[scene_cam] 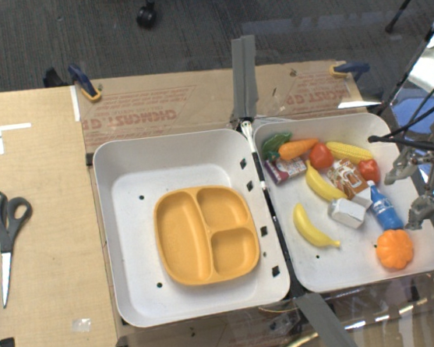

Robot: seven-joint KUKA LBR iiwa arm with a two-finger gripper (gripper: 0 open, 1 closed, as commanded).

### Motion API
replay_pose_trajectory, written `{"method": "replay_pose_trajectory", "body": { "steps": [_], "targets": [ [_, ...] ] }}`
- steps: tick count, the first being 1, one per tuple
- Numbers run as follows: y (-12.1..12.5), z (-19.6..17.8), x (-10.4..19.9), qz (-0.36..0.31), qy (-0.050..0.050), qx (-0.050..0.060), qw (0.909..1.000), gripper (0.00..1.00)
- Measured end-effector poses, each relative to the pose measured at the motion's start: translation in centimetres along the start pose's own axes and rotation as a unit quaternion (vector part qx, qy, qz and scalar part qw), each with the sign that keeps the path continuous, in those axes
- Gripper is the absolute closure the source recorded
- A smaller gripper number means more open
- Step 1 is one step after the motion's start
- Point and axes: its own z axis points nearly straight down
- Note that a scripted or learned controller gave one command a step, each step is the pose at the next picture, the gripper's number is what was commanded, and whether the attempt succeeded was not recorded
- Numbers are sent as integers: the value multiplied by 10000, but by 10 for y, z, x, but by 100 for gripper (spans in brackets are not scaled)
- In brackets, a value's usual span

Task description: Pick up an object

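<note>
The right white bin (pixel 323 273) holds several toy foods. Among them are three yellow bananas (pixel 314 227), an orange carrot (pixel 299 148), a red tomato (pixel 321 156), a green pepper (pixel 276 144), a white block (pixel 347 212), a blue bottle (pixel 382 210) and an orange pumpkin (pixel 394 250). My gripper (pixel 406 194) hangs at the bin's right rim, just right of the blue bottle. Its two grey fingers (pixel 399 171) stand apart with nothing between them.
A yellow divided plate (pixel 207 234) lies in the left bin (pixel 121 220). Scissors (pixel 5 234) rest on the wooden bench at the far left. Clamps (pixel 84 83) hold cardboard behind the bins. Cables and a metal frame (pixel 433 142) crowd the right side.
</note>
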Motion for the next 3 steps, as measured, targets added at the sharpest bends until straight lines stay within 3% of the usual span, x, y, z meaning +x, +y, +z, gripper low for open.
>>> {"method": "replay_pose_trajectory", "body": {
  "steps": [1,2,3],
  "targets": [
    [29,110,-37,-154,2,-2,9999,0],
    [95,135,-102,-288,-29,1,9996,0],
    [113,136,-131,486,-18,5,9988,0]
  ]
}}
